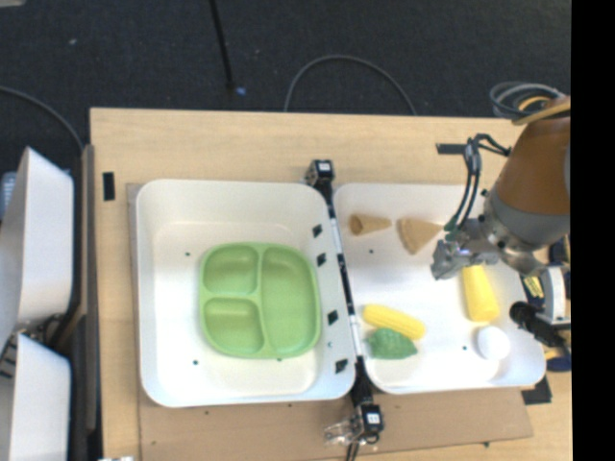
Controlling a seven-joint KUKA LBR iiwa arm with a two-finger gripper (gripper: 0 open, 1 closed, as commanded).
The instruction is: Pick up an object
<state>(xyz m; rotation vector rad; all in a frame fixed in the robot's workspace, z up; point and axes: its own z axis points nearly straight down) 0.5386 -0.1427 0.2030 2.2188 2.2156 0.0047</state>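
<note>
Pictured from nine o'clock across to three: a pale wooden tabletop [221, 142] bearing two shallow white bins side by side. Left bin [163, 229] occupied by a green divided tray [259, 299], lying flat near centre, well apart from the work. Right bin [384, 257] holding the candidates: two tan wedge-shaped pieces [370, 225] [417, 232] toward twelve o'clock, a yellow corn cob [394, 321] touching a green leafy toy [391, 345] at seven o'clock, an upright-lying yellow cylinder [479, 293] at three o'clock, a white ball [493, 342] at five o'clock. Claw [452, 257] hanging low between the second wedge and the yellow cylinder, just beside both; finger spacing too blurred to call, nothing visibly between them. Judged as early in the task: no object lifted, every piece resting on the bin floor, grasp and raise both left to do. Possible hindrances: the wedge crowding the claw at eleven o'clock, the bin wall close behind at twelve.
</note>
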